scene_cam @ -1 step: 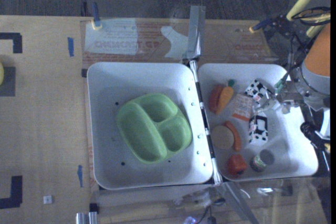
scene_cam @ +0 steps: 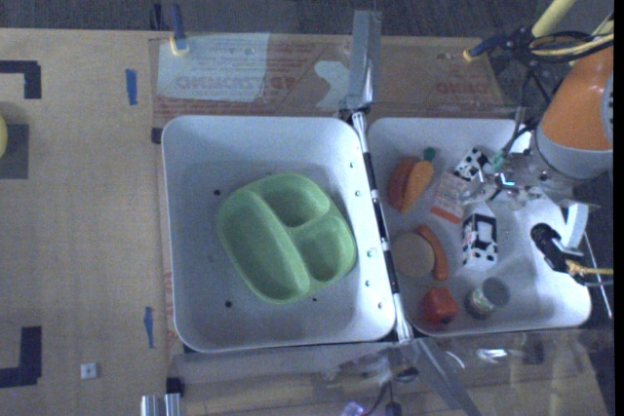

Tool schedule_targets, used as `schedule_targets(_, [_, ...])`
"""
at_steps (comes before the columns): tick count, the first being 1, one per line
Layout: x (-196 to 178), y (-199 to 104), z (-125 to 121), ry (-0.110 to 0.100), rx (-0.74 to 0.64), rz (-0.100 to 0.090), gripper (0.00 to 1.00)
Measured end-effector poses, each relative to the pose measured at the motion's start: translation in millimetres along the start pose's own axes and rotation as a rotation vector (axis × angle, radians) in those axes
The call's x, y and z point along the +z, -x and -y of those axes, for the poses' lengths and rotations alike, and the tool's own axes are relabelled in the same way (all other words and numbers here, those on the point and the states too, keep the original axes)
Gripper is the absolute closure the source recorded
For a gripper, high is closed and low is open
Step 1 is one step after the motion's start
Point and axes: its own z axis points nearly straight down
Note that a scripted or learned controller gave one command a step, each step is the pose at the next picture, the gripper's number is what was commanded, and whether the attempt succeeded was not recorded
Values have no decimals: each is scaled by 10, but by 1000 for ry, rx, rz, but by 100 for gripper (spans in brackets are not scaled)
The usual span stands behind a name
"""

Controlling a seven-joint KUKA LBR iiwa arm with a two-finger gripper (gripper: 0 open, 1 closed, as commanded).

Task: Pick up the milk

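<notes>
the arm (scene_cam: 585,112) is running off the right edge, its gripper (scene_cam: 507,182) is blurring against the clutter, and a yellow object (scene_cam: 3,137) is getting cut off at left.

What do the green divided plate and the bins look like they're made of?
Green divided plate: likely moulded plastic, with a smooth, slightly glossy surface and soft rounded compartment ridges. Left bin and right bin: white, matte, faintly speckled walls with rounded corners; probably plastic or foam, which the view leaves open.

The arm (scene_cam: 575,127) is grey with a rounded orange band; thin cables and small metal fittings cluster around its wrist.
</notes>
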Motion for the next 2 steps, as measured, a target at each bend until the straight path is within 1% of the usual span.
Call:
schedule_targets(1, [-90, -2, -6, 1, 0, 0, 100])
schedule_targets(2, [-944, -617, 84, -11, 130, 0, 100])
